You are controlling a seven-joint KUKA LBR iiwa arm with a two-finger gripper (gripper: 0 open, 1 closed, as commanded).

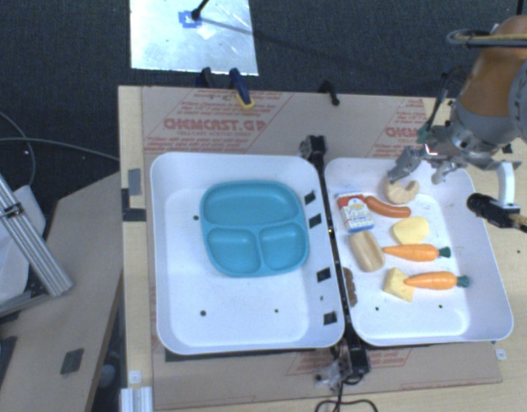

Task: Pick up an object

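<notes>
My gripper [423,169] hangs over the far edge of the right bin [482,256], its two grey fingers spread open with nothing between them. Just below its left finger lies a tan bread slice [402,190]. Further toward the front sit a hot dog sausage [388,206], a small red, white and blue carton [357,214], a pale yellow chunk [410,228], a tan cylinder [365,251], two orange carrots [413,251] [433,280] and a cheese wedge [398,285].
The left bin [182,316] holds a blue divided plate [253,227]. A black hinge strip [330,247] runs between the two bins. Cardboard lies under both bins, with clips at its far edge.
</notes>
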